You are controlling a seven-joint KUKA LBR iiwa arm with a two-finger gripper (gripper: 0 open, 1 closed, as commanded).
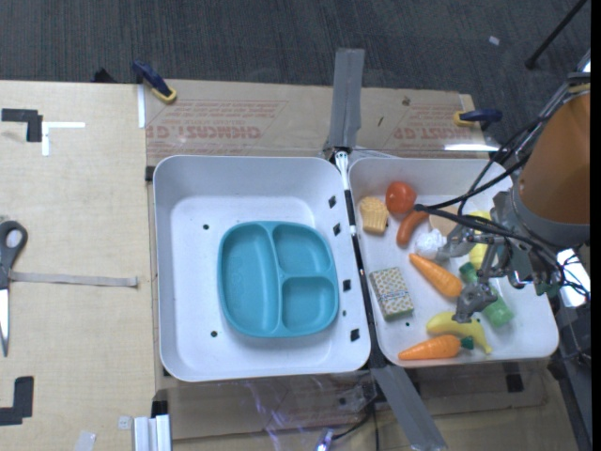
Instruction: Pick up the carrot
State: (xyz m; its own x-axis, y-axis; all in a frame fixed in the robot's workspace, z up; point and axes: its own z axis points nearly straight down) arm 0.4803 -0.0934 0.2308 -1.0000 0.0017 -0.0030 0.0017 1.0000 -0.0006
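Two orange carrots lie in the right bin (535, 346). One carrot (436, 274) lies slantwise near the bin's middle. The other carrot (431, 349) rests along the front wall. My gripper (475, 299) hangs low over the right bin, just right of the middle carrot's thick end and right above a yellow banana (454, 324). It is in front of the arm's cables and grey wrist, and nothing can be seen held in it.
The right bin also holds a red tomato (401, 195), a sausage (410, 227), a waffle piece (374, 214), a speckled block (392, 292), a white lump (430, 243) and green pieces (499, 314). The left bin (178, 252) holds a blue divided tray (279, 278). Scissors (7, 252) lie far left.
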